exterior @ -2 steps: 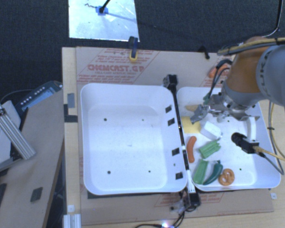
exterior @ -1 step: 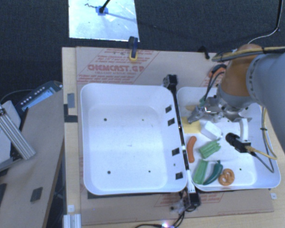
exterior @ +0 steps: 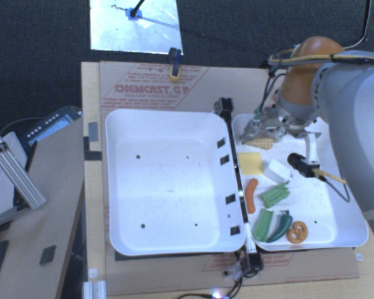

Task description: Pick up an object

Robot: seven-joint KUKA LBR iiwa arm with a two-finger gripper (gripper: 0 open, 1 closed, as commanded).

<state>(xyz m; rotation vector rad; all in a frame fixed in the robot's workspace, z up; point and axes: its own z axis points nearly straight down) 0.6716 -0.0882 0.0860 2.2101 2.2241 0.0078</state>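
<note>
My gripper [exterior: 257, 131] is low over the far left corner of the right bin [exterior: 349, 220]. A pale yellow ridged piece [exterior: 262, 144] lies just under and in front of it, partly hidden by it. A yellow block [exterior: 249, 162] rests a little nearer. Further forward lie a white block [exterior: 277, 170], a red sausage [exterior: 251, 195], a green ridged piece [exterior: 275, 195], two green pods [exterior: 263, 224] and a brown pretzel [exterior: 296, 232]. I see nothing between the gripper's tips.
The left bin [exterior: 121, 167] adjoins the right one along a rim with black clips [exterior: 230, 173]. Both stand on a cardboard sheet [exterior: 149, 86]. The bulky grey arm [exterior: 355, 104] covers the right bin's far right side.
</note>
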